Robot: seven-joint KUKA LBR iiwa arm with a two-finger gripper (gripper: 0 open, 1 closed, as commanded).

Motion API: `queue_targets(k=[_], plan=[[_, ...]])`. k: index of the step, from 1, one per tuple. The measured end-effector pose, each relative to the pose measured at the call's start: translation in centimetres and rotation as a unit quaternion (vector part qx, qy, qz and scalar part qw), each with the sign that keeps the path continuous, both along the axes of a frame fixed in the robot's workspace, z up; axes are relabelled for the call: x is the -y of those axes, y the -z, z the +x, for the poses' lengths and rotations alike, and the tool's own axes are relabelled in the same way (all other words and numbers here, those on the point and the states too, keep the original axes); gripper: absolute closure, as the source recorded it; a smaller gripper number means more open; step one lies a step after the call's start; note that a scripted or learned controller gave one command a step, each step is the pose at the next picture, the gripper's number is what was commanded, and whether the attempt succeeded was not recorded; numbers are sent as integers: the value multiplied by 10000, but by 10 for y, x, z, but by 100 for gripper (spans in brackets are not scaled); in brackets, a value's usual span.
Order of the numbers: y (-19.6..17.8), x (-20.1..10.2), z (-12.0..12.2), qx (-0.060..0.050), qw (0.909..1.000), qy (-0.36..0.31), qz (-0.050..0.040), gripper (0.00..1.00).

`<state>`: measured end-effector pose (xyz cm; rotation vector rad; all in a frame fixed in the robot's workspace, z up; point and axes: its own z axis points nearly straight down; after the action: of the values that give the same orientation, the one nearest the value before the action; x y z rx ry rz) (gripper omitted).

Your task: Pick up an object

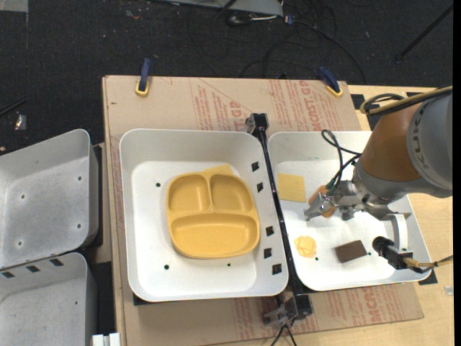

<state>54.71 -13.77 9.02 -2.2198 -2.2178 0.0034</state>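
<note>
The arm point(403, 157) reaches in over the right bin point(302, 141), and its gripper point(322, 206) hangs low near the bin's middle; whether it is spread or pinched together I cannot tell, since the wrist body and cables crowd that spot. Nothing shows as held. Three loose things lie in this bin: a pale yellow square point(291, 187) just to the gripper's left and a little toward the far wall, a small round yellow piece point(305, 246) on the near side and slightly left, and a dark brown block point(351, 251) on the near side, slightly right. The square looks the closest (it lies flat, with no clear long axis, its edges roughly in line with the bin walls), so a short shift leftward would likely put the tool over it; flat as it is, it may be hard to pinch. The block's long side runs roughly left to right. The left bin point(137, 193) carries a yellow divided tray point(212, 215). The gripper tip reads as a small grey and orange blur, and a black fitting point(385, 249) near the block is hard to identify.
</note>
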Motion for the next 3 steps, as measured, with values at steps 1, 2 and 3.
queue_targets(k=[1,2,3], plan=[[-12,0,1,23,10000,8,-6,100],[-54,-1,3,39,10000,-14,-10,100],[-101,-9,6,48,10000,-21,-12,100]])
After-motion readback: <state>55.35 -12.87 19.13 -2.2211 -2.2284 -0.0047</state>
